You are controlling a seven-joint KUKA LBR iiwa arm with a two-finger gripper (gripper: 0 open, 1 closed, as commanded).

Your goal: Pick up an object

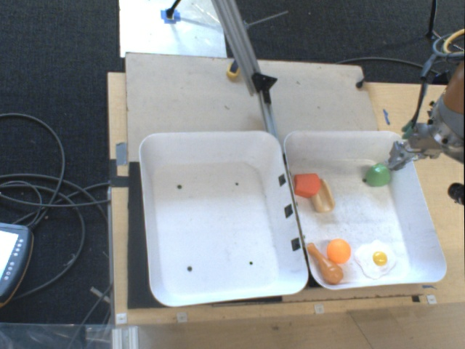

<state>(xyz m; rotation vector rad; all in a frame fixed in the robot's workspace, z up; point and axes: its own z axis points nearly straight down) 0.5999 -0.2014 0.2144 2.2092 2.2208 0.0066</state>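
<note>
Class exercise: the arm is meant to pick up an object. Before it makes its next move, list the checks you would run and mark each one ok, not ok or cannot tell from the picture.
1. Gripper is over the right bin: ok.
2. A target lies close by: the green object sits just beside the gripper: ok.
3. Green object stands apart from the red block and the tan piece: ok.
4. Object is between the fingers: cannot tell.
5. Green object lies away from the bin wall: not ok, it is near the far wall.
</note>
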